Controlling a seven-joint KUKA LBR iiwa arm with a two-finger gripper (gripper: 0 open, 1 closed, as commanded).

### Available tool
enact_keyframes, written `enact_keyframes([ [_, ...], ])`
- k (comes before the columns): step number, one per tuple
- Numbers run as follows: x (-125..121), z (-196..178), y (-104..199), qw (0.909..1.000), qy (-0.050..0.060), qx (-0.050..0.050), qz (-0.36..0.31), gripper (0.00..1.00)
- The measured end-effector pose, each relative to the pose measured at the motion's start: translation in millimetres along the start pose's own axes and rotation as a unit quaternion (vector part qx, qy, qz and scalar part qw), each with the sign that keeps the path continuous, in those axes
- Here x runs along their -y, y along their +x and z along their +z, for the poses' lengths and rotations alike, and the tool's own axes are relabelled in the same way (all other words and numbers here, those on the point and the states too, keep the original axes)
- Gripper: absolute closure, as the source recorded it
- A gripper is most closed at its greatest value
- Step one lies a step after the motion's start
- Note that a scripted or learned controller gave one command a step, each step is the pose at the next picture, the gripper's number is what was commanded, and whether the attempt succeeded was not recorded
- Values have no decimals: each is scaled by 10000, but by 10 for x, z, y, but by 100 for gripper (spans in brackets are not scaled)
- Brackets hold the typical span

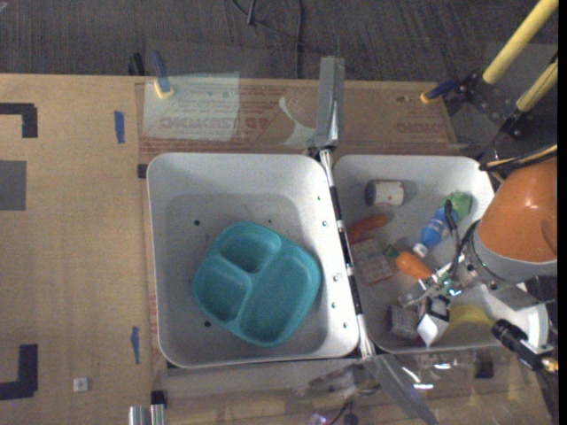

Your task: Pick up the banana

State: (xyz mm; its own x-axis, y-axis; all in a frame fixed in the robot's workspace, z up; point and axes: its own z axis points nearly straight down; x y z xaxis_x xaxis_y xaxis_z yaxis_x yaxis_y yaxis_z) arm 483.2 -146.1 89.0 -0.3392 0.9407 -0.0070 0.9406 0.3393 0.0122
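The banana (pixel 469 315) is lying in the near right corner of the right bin (pixel 416 168), half under the arm's wrist. Only a yellow stretch of it is showing, running roughly left to right across the view; its ends are hidden, so I cannot tell which way it is pointing. The gripper (pixel 434 312) is hanging just beside the banana's left part, and whether it is open or closed cannot be told.

Around it one orange carrot-like piece (pixel 412 264), one blue bottle (pixel 433 228), one green item (pixel 459 206), one pale cylinder (pixel 385 192) and one flat brown packet (pixel 372 261) are lying. The left bin (pixel 177 184), one of two, is holding one teal plate (pixel 257 282) with three compartments.

Both bins are sitting on a wood-coloured tabletop (pixel 71 237); dark floor (pixel 106 16) is showing beyond it.
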Motion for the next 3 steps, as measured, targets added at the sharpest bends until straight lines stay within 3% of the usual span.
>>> enact_keyframes([
  [1,43,1,-138,9941,-6,1,-1087,0],
  [2,68,-1145,-403,9931,33,-21,-1170,0],
  [3,175,-1188,-475,9973,37,-19,-736,0],
])
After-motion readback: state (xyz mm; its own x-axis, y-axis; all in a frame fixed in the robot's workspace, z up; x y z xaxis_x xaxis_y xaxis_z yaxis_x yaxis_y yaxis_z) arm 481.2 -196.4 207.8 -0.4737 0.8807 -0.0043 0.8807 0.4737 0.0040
